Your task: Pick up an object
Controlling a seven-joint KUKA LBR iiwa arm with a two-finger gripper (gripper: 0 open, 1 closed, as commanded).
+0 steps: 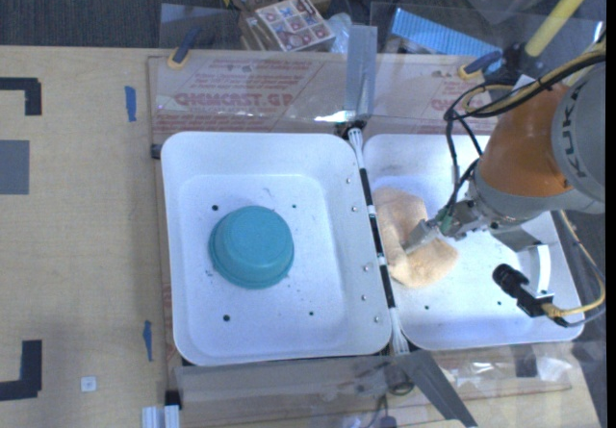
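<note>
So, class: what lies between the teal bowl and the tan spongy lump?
In the camera view, the two bins' adjoining rims lie between the teal bowl and the tan lump.

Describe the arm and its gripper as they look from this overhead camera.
The arm is grey with a broad orange band above the wrist and part of dark lettering on its grey casing. Black cables loop around the orange section, and a yellow tube runs up toward the top right. The gripper is a small metallic grey piece with narrow fingers, over the tan object in the right bin.
</note>
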